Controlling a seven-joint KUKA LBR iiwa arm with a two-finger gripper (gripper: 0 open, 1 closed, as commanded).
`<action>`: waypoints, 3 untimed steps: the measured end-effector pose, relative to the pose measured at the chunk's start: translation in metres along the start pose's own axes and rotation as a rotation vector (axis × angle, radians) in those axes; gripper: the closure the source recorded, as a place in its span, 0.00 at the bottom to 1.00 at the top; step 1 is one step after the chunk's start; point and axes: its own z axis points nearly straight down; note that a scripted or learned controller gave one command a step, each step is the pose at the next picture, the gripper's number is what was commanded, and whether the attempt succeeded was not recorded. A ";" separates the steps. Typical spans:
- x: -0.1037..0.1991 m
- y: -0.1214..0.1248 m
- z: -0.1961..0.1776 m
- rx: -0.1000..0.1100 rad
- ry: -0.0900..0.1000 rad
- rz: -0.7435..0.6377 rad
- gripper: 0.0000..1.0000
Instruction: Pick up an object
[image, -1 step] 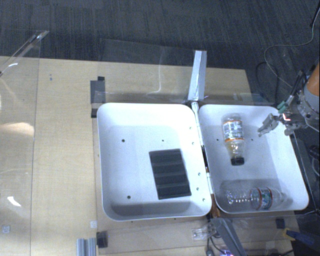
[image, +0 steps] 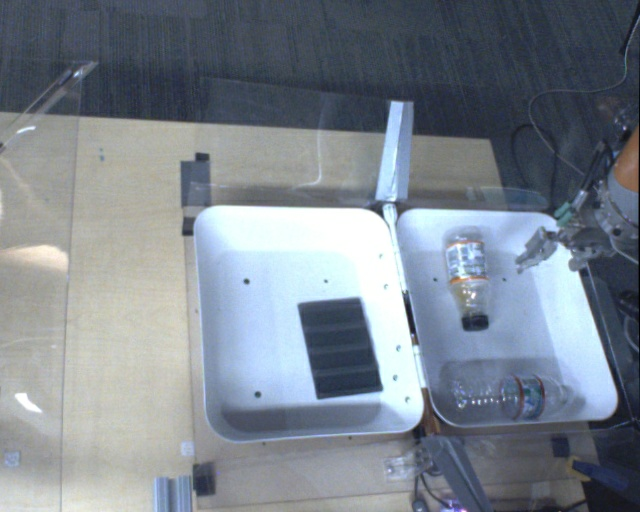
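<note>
The labels on both bottles (image: 466, 275) (image: 505, 394) are too blurred to read. The gripper (image: 545, 248) hovers over the right bin (image: 590, 340), fingers spread, holding nothing.

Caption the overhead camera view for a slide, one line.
Gripper poised over the right bin above two clear bottles; a black ribbed block lies in the left bin.

White bins (image: 215, 300), black ribbed pad (image: 340, 347)

Bright even overhead light, glare on the white bins (image: 290, 235), soft shadows, slightly soft focus, dim floor (image: 300, 40)
</note>
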 end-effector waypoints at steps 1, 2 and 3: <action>0.034 0.011 0.130 -0.008 -0.002 -0.128 0.00; 0.064 0.054 0.130 -0.003 -0.012 -0.293 0.00; 0.072 0.015 0.122 -0.025 -0.036 -0.287 0.00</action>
